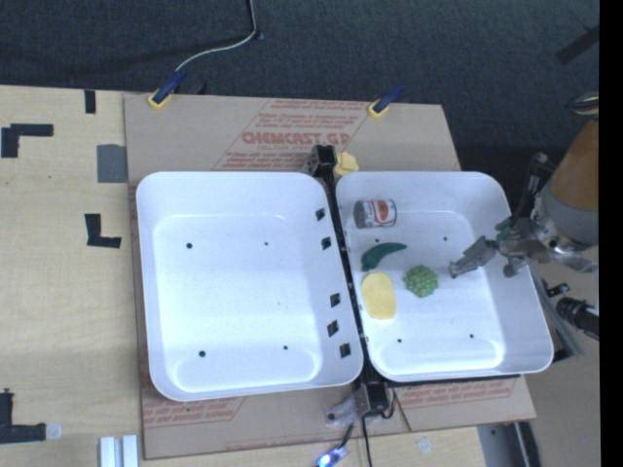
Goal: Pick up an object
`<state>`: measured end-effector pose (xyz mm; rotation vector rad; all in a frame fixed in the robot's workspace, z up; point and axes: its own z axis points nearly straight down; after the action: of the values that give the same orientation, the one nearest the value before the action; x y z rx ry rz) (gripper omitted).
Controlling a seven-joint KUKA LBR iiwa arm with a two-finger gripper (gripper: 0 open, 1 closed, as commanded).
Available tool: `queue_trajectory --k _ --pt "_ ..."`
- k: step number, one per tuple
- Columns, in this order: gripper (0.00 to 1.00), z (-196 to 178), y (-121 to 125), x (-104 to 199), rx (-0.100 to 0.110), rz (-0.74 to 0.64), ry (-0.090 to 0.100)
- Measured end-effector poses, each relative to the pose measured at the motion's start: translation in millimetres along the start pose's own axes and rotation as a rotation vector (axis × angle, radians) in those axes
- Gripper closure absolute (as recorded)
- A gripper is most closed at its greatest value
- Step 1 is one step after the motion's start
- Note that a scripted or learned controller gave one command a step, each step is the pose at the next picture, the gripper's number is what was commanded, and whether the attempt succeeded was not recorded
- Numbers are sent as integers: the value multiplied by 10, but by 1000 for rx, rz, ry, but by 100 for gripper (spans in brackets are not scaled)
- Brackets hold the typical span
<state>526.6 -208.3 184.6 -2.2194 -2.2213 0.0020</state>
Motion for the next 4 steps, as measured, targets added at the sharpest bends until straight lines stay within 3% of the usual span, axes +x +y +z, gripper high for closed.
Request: queue_trajectory --k 1,2,3,4 --pt "100 -98 2 5 1 -1 0" --pt "100 -845 1295 384 -17 -9 -5" --pt "100 -315 752 987 7 -4 3" --pt "100 31 536 1697 5 -6 3"
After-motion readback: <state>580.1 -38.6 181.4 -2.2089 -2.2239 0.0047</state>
